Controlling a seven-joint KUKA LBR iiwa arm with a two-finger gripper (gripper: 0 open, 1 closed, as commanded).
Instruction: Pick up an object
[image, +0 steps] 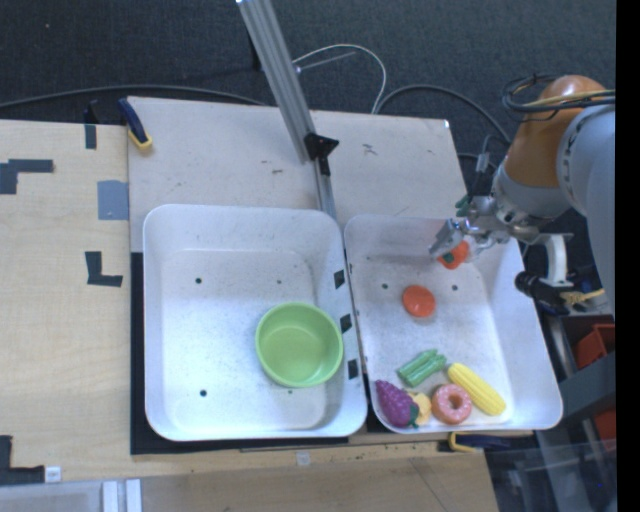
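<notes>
My gripper (453, 246) hangs over the far right part of the right bin (520, 330). A small orange-red toy (453, 258) with a bit of green on it sits between the fingertips, and the fingers are shut on it. Below it in the bin lies an orange-red round toy (419, 301). Near the bin's front edge lie a green vegetable (421, 366), a yellow corn cob (476, 389), a pink donut (452, 403) and purple grapes (396, 403).
The left bin (200, 300) holds a green bowl (298, 344) near its front right corner. A grey metal pole (290, 90) slants over the bench to the divide between the bins. Cables lie on the dark floor behind the bench.
</notes>
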